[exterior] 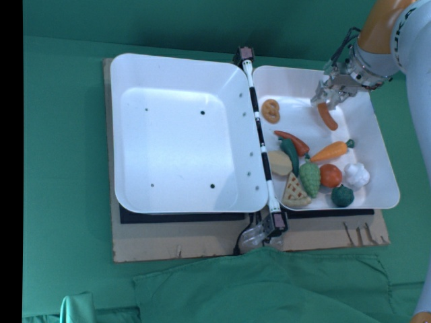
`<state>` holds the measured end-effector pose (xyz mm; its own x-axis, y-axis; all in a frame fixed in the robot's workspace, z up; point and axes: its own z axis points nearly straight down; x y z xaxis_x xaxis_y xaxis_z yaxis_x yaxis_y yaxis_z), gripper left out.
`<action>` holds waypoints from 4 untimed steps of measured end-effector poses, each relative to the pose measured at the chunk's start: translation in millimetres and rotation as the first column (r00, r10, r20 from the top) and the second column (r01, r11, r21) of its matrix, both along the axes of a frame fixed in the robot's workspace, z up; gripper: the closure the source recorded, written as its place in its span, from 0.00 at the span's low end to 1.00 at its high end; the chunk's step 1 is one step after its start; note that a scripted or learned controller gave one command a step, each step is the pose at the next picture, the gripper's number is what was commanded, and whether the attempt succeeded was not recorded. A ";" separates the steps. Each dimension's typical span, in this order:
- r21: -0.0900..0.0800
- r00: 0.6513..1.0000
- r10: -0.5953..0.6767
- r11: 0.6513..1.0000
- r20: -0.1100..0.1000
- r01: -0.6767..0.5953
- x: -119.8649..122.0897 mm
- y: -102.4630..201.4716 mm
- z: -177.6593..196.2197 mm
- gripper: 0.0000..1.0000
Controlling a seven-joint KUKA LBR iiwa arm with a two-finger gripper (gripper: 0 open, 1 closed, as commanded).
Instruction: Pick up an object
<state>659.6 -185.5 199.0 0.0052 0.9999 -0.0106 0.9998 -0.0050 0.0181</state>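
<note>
- While the gripper (328, 102) hangs over the back of the right bin (385, 159), its jaws look spread a bit and aren't closed on anything, so nothing is picked up yet.
- Right under the fingertips lies a sausage (327, 116), a small reddish-orange toy one, lying slantwise on the bin floor with its upper end touching or just about touching the tips. Can't tell for sure whether there's contact.
- Handling guess: looks like hollow plastic play food, so light, stiff and kinda slick. Round body means it'll want to roll or squirt out. I'd pinch it across the middle, jaws square to its long axis, not at the tapered ends.
- To the left of it, near the divider, sits a pretzel (271, 111), well clear of the sausage.
- Further toward the front there's a pile: red chili (293, 141), green pepper (291, 155), carrot (331, 151), potato (279, 162), a bumpy green fruit (310, 177), tomato (330, 175), garlic bulb (357, 175), a waffle-patterned pie slice (295, 192) and a dark green squash-looking thing (342, 196). These are packed close together, so harder grabs.
- The left bin (132, 86) next door just shows its white floor.
</note>
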 end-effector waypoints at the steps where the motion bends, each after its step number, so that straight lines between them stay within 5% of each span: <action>1: 0.007 1.000 0.003 1.000 -0.006 -0.003 -4.4 2.0 50.0 1.00; 3: 0.007 1.000 0.004 1.000 -0.006 -0.004 -8.1 14.5 165.3 1.00; 4: 0.008 1.000 0.003 1.000 -0.010 -0.003 -7.5 13.9 183.8 1.00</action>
<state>652.1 -171.6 382.8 0.0021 1.0000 -0.0029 1.0000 -0.0020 0.0076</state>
